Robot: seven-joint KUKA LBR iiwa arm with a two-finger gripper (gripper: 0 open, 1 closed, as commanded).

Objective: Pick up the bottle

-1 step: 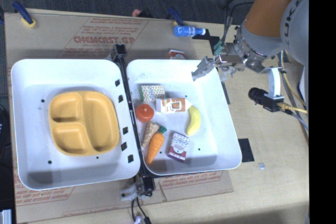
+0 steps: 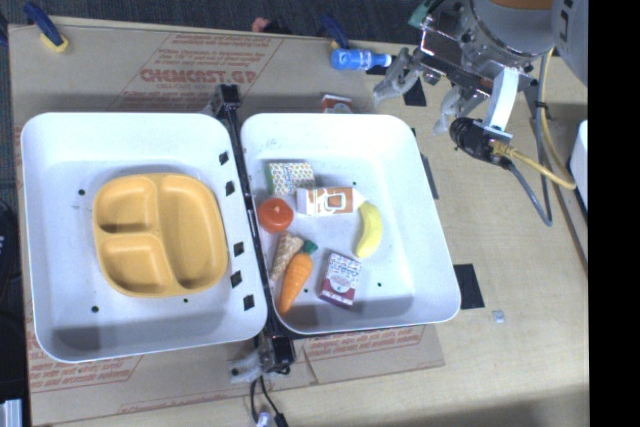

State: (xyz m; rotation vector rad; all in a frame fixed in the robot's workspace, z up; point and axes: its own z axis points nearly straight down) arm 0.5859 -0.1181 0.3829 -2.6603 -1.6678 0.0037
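A small blue bottle-like object (image 2: 352, 60) lies on its side on the cardboard just beyond the right bin's far edge, outside the bin. My gripper (image 2: 418, 100) hangs above the far right corner of the right bin (image 2: 425, 215), a short way right of the blue object and apart from it. Its two fingers are spread, one finger (image 2: 392, 85) toward the blue object and the other nearer the bench's right side. Nothing sits between them.
The right bin holds a patterned box (image 2: 290, 177), an orange-and-white carton (image 2: 330, 201), a tomato (image 2: 276, 212), a banana (image 2: 369, 229), a carrot (image 2: 293, 280) and a red box (image 2: 340, 277). A yellow divided plate (image 2: 160, 233) fills the left bin (image 2: 40, 245).
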